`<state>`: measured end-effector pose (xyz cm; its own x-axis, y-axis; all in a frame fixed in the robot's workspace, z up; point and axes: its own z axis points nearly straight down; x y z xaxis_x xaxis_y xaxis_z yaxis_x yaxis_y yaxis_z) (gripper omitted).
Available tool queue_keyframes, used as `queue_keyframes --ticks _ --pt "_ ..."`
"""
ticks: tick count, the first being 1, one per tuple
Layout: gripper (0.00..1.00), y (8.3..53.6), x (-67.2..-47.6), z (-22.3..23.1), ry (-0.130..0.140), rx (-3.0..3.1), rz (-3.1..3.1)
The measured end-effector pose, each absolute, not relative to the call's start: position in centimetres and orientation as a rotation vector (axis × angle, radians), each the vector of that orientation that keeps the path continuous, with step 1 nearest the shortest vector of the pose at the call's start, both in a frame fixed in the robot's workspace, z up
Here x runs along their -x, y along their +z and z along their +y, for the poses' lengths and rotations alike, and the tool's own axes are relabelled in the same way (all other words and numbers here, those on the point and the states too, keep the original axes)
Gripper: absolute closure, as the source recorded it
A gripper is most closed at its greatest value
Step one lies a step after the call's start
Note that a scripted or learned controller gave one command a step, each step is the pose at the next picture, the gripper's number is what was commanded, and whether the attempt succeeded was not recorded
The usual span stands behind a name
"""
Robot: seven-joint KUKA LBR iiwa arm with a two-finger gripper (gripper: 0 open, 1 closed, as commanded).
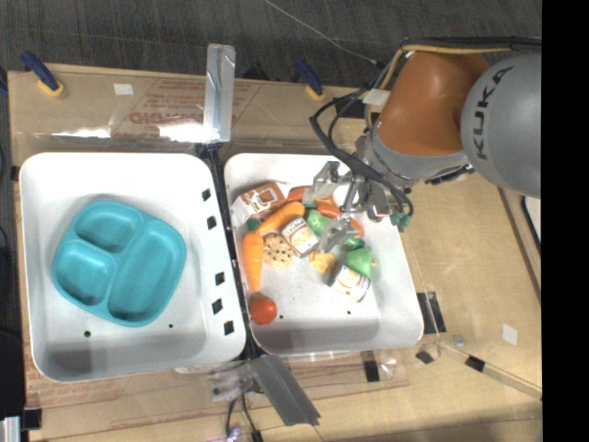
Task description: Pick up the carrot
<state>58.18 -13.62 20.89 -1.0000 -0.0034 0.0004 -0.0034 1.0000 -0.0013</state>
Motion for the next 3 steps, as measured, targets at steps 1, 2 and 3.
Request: queue_keyframes --ticks 1,2,3 --pt "0.00 9.7 -53.2 -12.8 0.002 0.036 -3.151" --pt "1.00 11.0 -53.7 -12.7 0.006 0.022 -3.166" --pt "1.00 26.9 -55.5 -15.3 0.005 0.072 -3.153"
